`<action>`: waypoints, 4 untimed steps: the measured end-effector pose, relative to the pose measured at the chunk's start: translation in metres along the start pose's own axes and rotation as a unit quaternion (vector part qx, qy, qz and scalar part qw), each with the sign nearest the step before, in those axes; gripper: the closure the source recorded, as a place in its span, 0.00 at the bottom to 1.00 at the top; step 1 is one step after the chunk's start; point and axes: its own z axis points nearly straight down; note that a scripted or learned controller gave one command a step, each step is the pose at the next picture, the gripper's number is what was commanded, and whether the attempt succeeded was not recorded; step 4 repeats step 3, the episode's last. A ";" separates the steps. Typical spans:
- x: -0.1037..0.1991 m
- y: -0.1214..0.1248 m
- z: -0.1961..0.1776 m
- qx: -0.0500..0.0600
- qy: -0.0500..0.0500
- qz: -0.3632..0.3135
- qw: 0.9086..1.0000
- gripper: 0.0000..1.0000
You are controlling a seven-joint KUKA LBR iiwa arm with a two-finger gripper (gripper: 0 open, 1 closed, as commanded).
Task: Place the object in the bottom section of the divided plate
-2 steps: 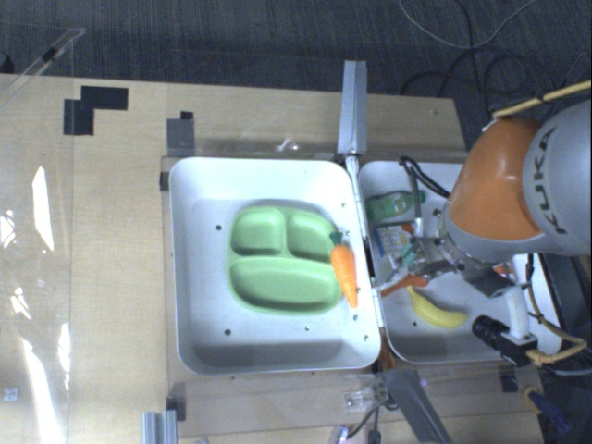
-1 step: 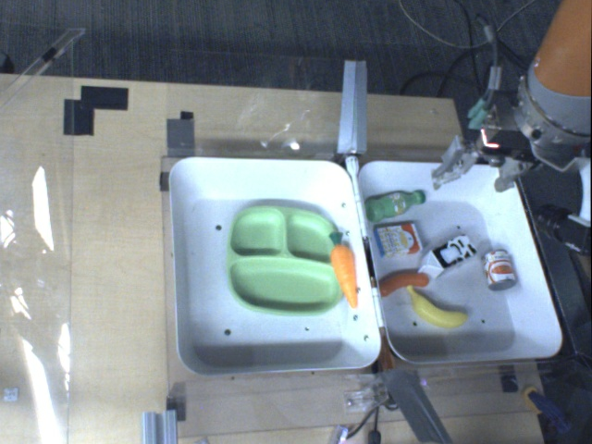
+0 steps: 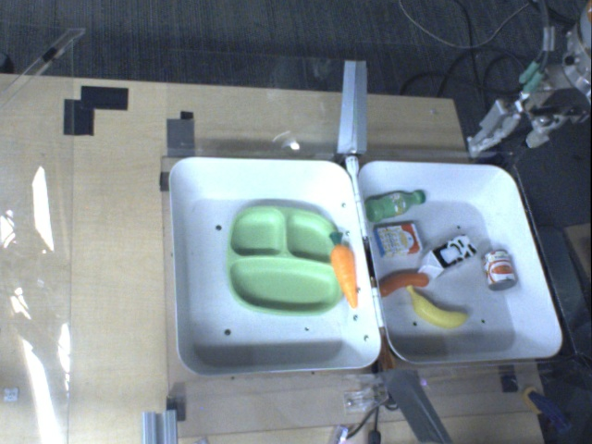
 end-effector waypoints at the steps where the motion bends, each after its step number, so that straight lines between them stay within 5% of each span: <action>1: -0.022 0.061 0.001 0.001 0.000 -0.017 1.000 0.00; 2: -0.058 0.087 0.001 0.001 0.000 0.012 1.000 0.00; 3: -0.116 0.081 0.001 0.000 0.000 -0.141 0.990 0.00; 4: -0.116 0.081 0.001 0.000 0.000 -0.141 0.990 0.00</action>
